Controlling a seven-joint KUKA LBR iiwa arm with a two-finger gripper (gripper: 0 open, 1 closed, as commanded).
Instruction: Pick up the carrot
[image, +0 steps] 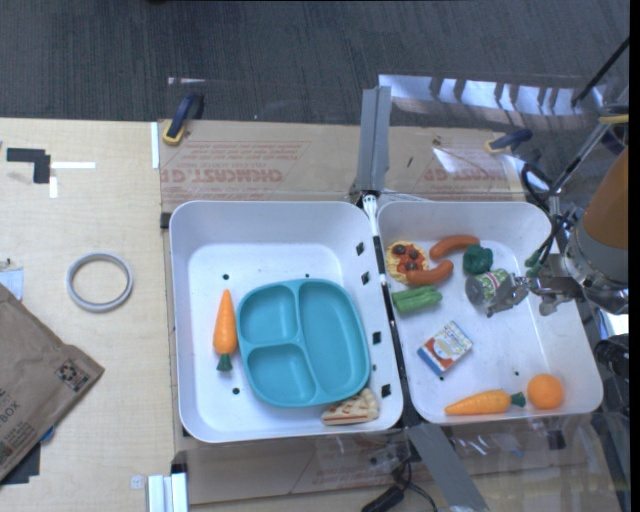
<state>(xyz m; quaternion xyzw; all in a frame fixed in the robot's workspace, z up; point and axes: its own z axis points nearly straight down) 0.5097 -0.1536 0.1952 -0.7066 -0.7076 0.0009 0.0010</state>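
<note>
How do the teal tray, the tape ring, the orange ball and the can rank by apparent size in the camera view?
1. Teal tray
2. Tape ring
3. Can and orange ball look alike; unranked.

One fixed camera looks down at a slant from above the bench (90, 200), taking in both bins (190, 330) and the arm (610, 215) at right.

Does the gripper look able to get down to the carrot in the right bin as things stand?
Probably yes. The carrot lies flat near the right bin's front wall, the orange by its leafy end, its top uncovered. The gripper hangs over the same bin.
</note>
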